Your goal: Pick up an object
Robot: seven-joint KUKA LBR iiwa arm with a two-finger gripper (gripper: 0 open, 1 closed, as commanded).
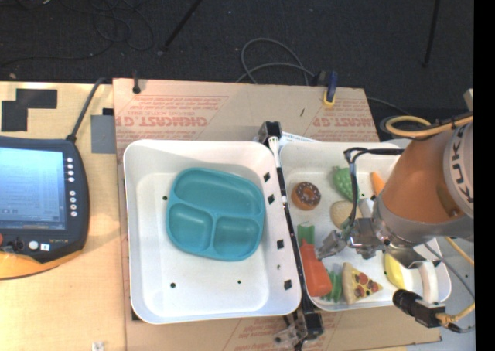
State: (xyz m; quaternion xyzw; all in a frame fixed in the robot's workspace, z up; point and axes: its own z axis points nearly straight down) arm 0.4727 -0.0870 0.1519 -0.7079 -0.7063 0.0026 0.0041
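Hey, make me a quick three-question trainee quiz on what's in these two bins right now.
1. True or false: the teal divided plate lies in the left bin.
2. Which toy lies nearest the right bin's near edge? A. donut B. pizza slice C. green leafy piece
3. Fill in: the pincer hangs over the ____ bin.

Key: 1 true; 2 B; 3 right.
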